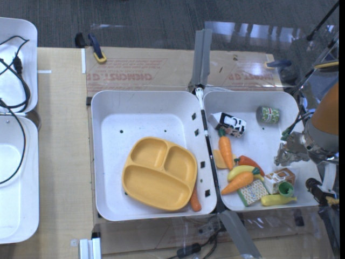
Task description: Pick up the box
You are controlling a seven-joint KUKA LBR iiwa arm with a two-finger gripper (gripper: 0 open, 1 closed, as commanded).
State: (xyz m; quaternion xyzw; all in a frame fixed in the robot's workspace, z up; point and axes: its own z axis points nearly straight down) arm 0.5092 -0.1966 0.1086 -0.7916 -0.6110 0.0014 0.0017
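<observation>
A small white carton box with a brown top [278,179] lies near the front right of the right bin [245,102], with a green cap [286,189] at its end. Beside it on the left lies a flat green patterned box [252,192]. My gripper [287,151] hangs over the right side of that bin, just above and behind the carton in the view and apart from it. Nothing shows in its grasp.
Around the boxes lie two carrots [226,151], a banana [242,171], a red pepper [249,161], a yellow piece [277,199], a cow toy [232,124] and a green can [268,114]. The left bin [108,144] holds a yellow divided plate [160,172] and a carrot [195,202].
</observation>
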